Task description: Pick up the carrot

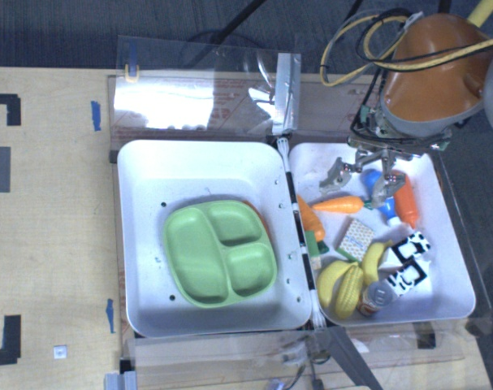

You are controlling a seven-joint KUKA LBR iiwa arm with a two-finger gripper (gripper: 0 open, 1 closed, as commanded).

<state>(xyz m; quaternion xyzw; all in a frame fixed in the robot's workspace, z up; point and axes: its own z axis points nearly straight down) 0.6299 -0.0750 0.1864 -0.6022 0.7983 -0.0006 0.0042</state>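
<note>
An orange carrot [340, 205] lies on its side in the right bin [451, 242], near the bin's upper middle, pointed end to the left. My gripper [356, 188] hangs just above and behind it, open, with one finger [336, 174] to the carrot's left and the other finger [383, 188] near its thick right end. Nothing is between the fingers. A second orange carrot-like piece [406, 202] stands lengthwise to the right, and a third orange piece with a green end [312, 220] lies along the bin's left wall.
The right bin also holds a blue object [387, 210] beside the gripper, a patterned square [356, 238], bananas [344, 283], a small can [377, 296] and a black-and-white object [408, 263]. The left bin [140, 177] holds a green divided plate [220, 252].
</note>
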